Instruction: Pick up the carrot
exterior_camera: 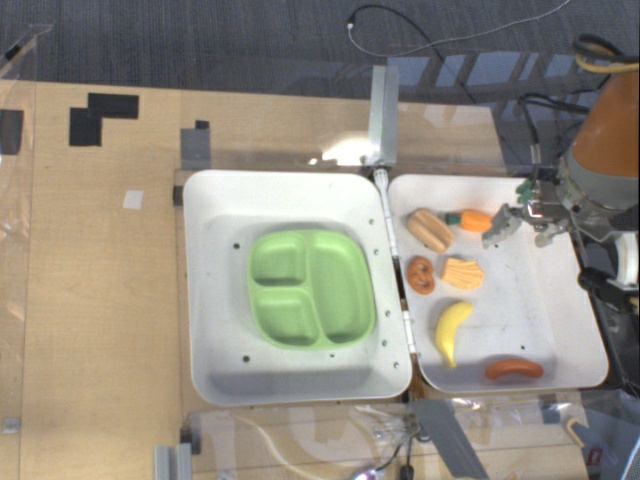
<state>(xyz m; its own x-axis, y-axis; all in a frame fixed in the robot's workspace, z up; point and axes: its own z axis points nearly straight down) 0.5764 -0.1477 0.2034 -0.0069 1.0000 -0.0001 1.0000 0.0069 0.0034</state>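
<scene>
A wooden tabletop (100,268) was seen from above at a slant, carrying two shallow white bins side by side. The left bin (215,218) held a green divided plate (310,288) with three compartments. The right bin (560,308) held toy foods. The carrot (472,221), orange with a small green top at its left end, lay near the bin's upper edge, just right of a tan bread roll (430,230). Below the roll sat a brown pretzel (421,274), and beside it a yellow wedge of cheese (462,273). A yellow banana (451,331) lay lower down, and a reddish sausage (514,370) rested near the bin's bottom edge.

The grey arm, with its orange band, reached in from the right. Its tool (503,225) hung over the right bin's upper area, one grey finger (503,225) pointing down-left, its tip just beside the carrot's right end. Whether the fingers were apart or together could not be told, and the carrot lay on the bin floor, not seen between them.
</scene>
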